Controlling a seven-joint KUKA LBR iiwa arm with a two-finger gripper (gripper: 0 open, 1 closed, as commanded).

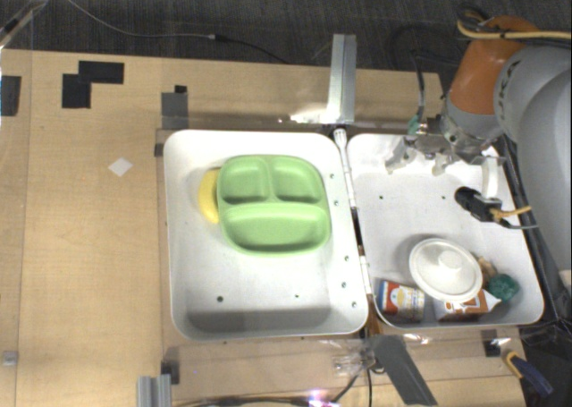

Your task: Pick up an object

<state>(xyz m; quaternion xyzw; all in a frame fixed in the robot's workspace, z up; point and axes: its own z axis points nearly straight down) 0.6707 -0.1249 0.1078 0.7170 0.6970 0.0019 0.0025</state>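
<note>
My gripper (417, 162) hangs over the far end of the right bin (393, 217), open, with nothing between its fingers. In the near part of that bin lie a white round bowl (445, 267), a small printed can (402, 300), a flat printed packet (466, 308) and a teal object (503, 287). All of these lie well nearer the front than the gripper. In the left bin (259, 302) rests a green divided plate (271, 201), with a yellow object (207, 197) partly tucked under its left edge.
A metal post (343, 83) stands behind the wall between the two bins. The wooden bench (80, 244) stretches to the left. Bare white floor fills the middle of the right bin and the near half of the left bin.
</note>
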